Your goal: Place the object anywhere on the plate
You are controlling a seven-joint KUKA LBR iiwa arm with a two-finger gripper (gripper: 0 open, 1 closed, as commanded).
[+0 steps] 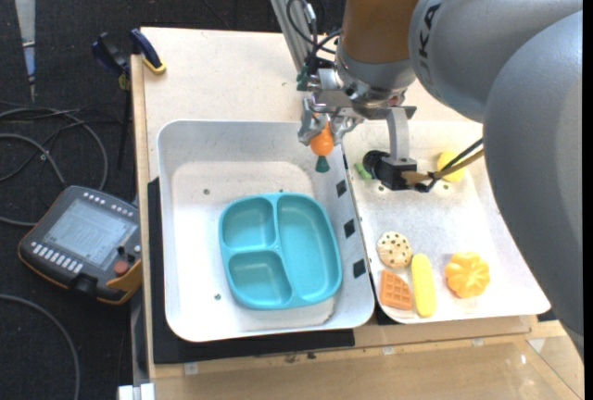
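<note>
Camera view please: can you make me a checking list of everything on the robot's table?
Surface: bench with two white bins side by side.
Job's things: blue plate in left bin; small orange object between the gripper's fingers.
Clutter: cookie, waffle, yellow corn, orange fruit in right bin.
Grippers: gripper above the bins' shared edge.
Cables: black cables on floor.
Surroundings: handheld controller at left.

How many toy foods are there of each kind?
Carrot, in the claw: 1
Cookie: 1
Waffle: 1
Corn cob: 1
Orange fruit: 1
Yellow piece behind the arm, kind unclear: 1
Total: 6
</note>
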